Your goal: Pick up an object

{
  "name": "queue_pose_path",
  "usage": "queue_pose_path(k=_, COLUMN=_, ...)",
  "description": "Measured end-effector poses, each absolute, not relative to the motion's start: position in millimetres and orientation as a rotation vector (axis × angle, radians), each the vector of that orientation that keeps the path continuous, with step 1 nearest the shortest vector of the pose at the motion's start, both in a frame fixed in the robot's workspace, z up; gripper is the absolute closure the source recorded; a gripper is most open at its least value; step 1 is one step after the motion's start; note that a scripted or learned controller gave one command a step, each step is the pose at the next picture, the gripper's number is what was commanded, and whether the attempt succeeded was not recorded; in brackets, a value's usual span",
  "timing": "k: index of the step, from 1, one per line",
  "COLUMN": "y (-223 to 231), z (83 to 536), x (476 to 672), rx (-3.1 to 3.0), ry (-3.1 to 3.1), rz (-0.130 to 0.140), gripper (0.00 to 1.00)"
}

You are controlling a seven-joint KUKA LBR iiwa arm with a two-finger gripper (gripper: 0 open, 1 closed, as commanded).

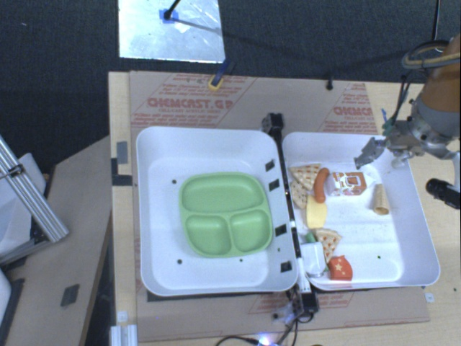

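1. The gripper (376,152) hangs over the far part of the right bin (414,265), reaching in from the right; whether its fingers are spread or closed I cannot tell, and nothing shows between them.
2. Nearest to it lies a white and orange packet (348,184), just to the near left of the gripper and apart from it.
3. A red sausage (320,180) lies touching the packet's left side, resting partly on a waffle piece (303,179).
4. A yellow block (316,212) lies just nearer than the sausage.
5. A tan cone-like piece (380,199) lies alone to the right of the packet.
6. Toward the bin's near left corner lie a pizza slice (328,238) and a red item (340,267).
7. The left bin (155,164) holds a green divided tray (224,214), well apart from the gripper.
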State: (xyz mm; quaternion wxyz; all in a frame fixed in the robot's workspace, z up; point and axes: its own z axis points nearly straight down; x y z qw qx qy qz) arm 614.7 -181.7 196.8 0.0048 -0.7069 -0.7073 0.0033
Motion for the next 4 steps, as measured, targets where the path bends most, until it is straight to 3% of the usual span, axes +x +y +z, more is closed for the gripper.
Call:
queue_pose_path(k=1, y=-181, z=205, x=617.7, rx=-2.218, ry=-2.227, rz=-0.001, gripper=0.0)
queue_pose_path(k=2, y=-178, z=146, x=625.3, rx=-2.213, ry=-2.228, rz=0.002, gripper=0.0)
queue_pose_path(k=3, y=-180, z=104, x=620.9, rx=-2.222, ry=-2.226, rz=-0.018, gripper=0.0)
queue_pose_path(k=4, y=-181, z=106, x=625.4, rx=-2.229, ry=-2.237, rz=-0.019, gripper=0.0)
